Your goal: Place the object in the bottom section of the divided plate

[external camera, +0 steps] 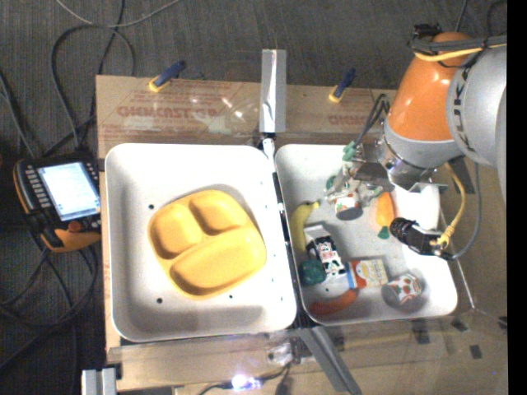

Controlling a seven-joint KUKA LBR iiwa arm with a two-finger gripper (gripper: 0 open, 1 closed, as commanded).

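Far left, a handheld pendant w/ lit screen sits off the table, partly cut by the frame edge. Left bin holds the yellow divided plate: two small sections up top, one big bottom section toward the near edge, nothing in any of them. Two blue-yellow clamps grip the table's far edge.

Right bin is cluttered, several items hard to identify: banana by the divider wall, small black-and-white carton w/ a teal thing beside it, a red-orange piece at the near wall, an orange-white box, a printed can on its side, an orange object half hidden behind the wrist.

Arm comes in from the right, orange band high, wrist bent down over the right bin's far half. Gripper hangs low over a small whitish item; fingers blur into the clutter – can't tell if spread or closed, or whether they pinch anything. Cable loops off the wrist to the right.
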